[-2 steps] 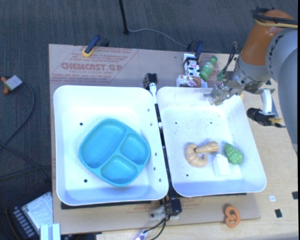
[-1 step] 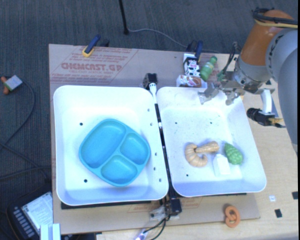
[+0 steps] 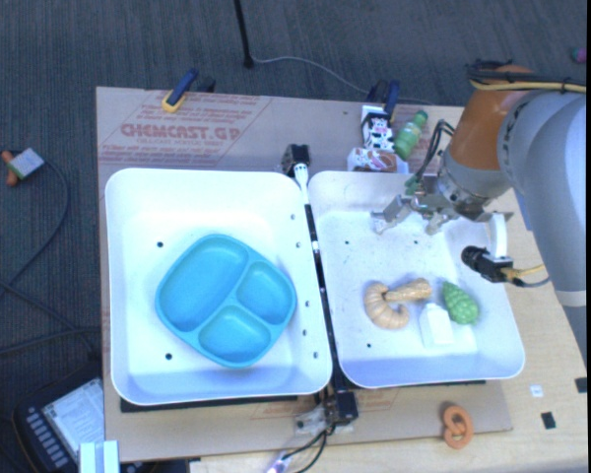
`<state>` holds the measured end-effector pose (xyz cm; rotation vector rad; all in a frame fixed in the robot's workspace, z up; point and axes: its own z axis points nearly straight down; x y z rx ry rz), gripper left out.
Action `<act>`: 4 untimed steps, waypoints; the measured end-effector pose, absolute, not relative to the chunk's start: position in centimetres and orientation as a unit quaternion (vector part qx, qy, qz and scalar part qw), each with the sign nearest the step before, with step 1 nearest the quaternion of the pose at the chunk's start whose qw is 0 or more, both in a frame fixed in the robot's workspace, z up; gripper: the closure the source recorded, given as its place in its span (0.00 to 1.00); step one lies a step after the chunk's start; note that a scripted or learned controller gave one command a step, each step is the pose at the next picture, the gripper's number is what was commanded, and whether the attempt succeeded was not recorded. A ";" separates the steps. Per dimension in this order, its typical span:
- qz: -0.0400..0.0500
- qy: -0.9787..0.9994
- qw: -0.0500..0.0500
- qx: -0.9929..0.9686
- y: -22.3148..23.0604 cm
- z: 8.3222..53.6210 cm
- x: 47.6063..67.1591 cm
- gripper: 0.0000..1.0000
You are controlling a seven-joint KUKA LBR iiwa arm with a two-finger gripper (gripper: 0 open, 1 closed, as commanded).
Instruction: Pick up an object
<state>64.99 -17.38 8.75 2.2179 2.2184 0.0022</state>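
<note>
My gripper [image 3: 411,215] hangs over the far edge of the right bin [image 3: 360,363], its two fingers spread and nothing between them. Below it, in the near half of that bin, lie a tan curled pastry toy [image 3: 394,302], a green bumpy toy [image 3: 461,304] and a small white block [image 3: 435,325], all close together. The gripper is well apart from all three, towards the back of the bin. A blue divided plate [image 3: 227,299] lies in the left bin [image 3: 138,205].
Behind the right bin stand a small patterned carton [image 3: 376,131] and a green bottle [image 3: 409,136]. A black fitting with a cable [image 3: 485,262] hangs at the bin's right rim. An orange ring [image 3: 457,424] lies on the bench in front.
</note>
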 end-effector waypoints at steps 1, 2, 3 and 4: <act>0.000 0.708 0.000 0.707 -11.8 10.3 61.2 0.00; 0.002 0.706 0.004 0.708 -9.7 8.8 52.8 0.00; 0.003 0.706 0.007 0.708 -9.8 9.9 52.9 1.00; 0.000 0.707 0.002 0.707 -12.3 19.0 64.0 1.00</act>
